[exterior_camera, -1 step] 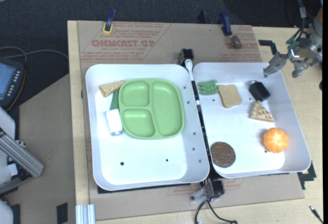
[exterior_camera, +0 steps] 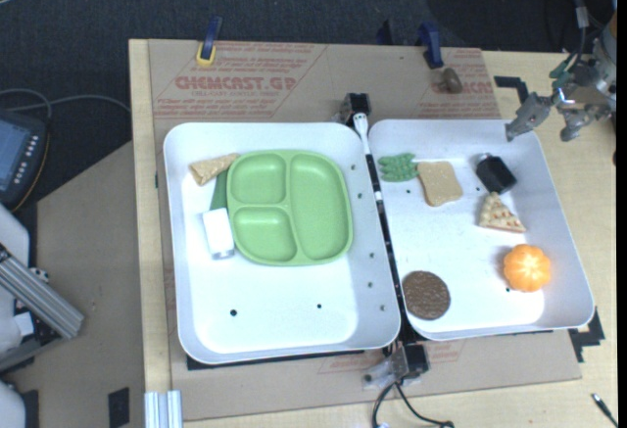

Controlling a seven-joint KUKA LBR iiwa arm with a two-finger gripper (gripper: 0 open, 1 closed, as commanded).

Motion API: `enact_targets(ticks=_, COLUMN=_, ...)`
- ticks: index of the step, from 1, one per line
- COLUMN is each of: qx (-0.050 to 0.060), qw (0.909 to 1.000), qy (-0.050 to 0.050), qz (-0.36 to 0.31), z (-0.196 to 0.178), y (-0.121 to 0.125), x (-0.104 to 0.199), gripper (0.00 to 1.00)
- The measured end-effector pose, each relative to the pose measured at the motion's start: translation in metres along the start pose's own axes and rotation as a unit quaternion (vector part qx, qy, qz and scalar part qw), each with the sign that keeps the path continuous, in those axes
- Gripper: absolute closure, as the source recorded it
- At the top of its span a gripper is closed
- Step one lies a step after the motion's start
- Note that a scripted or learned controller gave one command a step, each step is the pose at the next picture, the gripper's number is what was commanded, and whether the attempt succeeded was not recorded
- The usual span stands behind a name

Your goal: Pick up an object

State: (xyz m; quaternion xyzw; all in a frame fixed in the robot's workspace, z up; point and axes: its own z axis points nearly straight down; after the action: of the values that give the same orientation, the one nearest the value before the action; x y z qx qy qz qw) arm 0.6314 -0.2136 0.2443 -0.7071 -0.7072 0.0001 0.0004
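On the near edge of the desk [exterior_camera: 294,387]: cables and a small black connector sit just below the seam between the two bins.
Right bin [exterior_camera: 568,269]: shallow and white, holding six loose items.
Brown disc [exterior_camera: 426,294]: a round, dark cookie-like piece at the near left of the right bin, close to the seam.
Orange [exterior_camera: 527,268]: near the right bin's right wall, toward the front, well apart from the disc.
Pizza wedge [exterior_camera: 500,214]: a small triangular slice just beyond the orange.
Bread slice [exterior_camera: 439,182]: tan, lying flat mid-bin, just right of the green leafy piece.
Green leafy piece [exterior_camera: 397,166]: by the right bin's left wall, touching or nearly touching the bread.
Black block [exterior_camera: 494,172]: small and dark, just beyond the pizza wedge, toward the far right.
Left bin [exterior_camera: 196,309]: shallow and white, beside the right bin.
Green tray [exterior_camera: 290,208]: three compartments, set in the middle of the left bin.
White block [exterior_camera: 217,232]: lies against the tray's left edge.
Tan cracker [exterior_camera: 212,167]: a triangular piece at the tray's far left corner.
Jaws [exterior_camera: 551,120]: spread apart, pinching nothing, raised over the right bin's far right corner, beyond the black block.
Clamps: a yellow one [exterior_camera: 207,48] and a blue one [exterior_camera: 428,42] grip the desk's far edge.
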Motion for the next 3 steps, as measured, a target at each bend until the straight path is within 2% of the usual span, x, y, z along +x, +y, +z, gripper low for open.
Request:
enact_targets(ticks=1, qx=0.003, qw=1.0, qy=0.001, qz=0.0, z=0.06, y=-0.005, x=-0.006, gripper=0.0)
enact_targets(ticks=3, qx=0.002, qw=1.0, qy=0.003, qz=-0.001, z=0.155, y=-0.006, x=-0.001, gripper=0.0)
